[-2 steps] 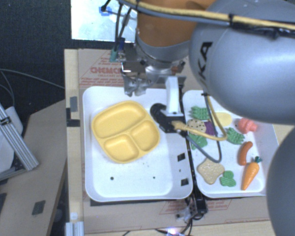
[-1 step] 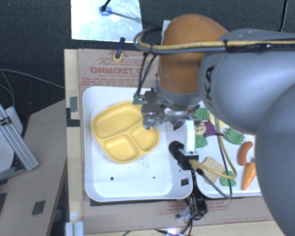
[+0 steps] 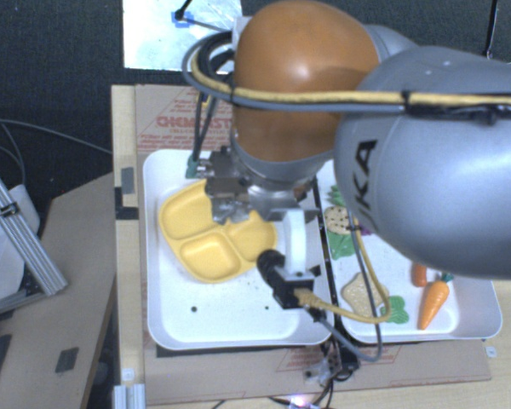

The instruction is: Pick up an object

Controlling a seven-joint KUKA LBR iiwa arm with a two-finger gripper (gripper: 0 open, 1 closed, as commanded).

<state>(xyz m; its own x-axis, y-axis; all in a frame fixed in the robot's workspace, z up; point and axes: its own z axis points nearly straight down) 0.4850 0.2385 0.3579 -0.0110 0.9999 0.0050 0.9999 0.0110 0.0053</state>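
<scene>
We saw the claw (image 3: pixel 230 201) low over the left bin (image 3: pixel 166 313), at the yellow tray's (image 3: pixel 206 237) far right edge; its grip we could not tell.

Cardboard sheet (image 3: pixel 175 118) under white bins (image 3: pixel 230 335), metal frame (image 3: pixel 17 228) at left.

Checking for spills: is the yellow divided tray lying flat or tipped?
Flat, open side up: the yellow divided tray lies on the left bin's floor, compartments showing.
</scene>
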